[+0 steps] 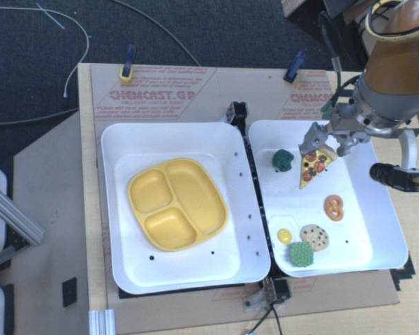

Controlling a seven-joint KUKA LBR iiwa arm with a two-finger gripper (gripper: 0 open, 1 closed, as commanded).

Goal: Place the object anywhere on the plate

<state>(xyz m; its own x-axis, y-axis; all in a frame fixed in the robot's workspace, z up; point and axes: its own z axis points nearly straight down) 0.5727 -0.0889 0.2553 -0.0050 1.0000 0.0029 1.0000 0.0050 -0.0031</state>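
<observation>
- Dark carpet surrounds the counter (pixel 98 187), a board with a printed cardboard sheet (pixel 160 93) at its back edge, held by two blue clamps (pixel 128 63).
- A thin white cable (pixel 70 54) loops over the carpet at upper left.
- On the left sits the left bin (pixel 119 257), with the yellow plate (pixel 177 203) lying in its middle; the plate has three compartments and nothing rests in them.
- Just beside it, past a black clip (pixel 237 112) at the seam, is the right bin (pixel 384 250).
- Near that bin's upper left lies a green broccoli piece (pixel 283 160).
- Right of it hangs the pizza slice (pixel 314 166), tip pointing down, its crust end pinched between the fingers of the end effector (pixel 326 144), which is clenched on it.
- Lower in the bin lie a small yellow piece (pixel 284 236), a green block (pixel 301 255), a cookie (pixel 314 236) and a pretzel (pixel 334 207), all apart from the slice.
- The grey arm (pixel 391 82) reaches in from the right.
</observation>
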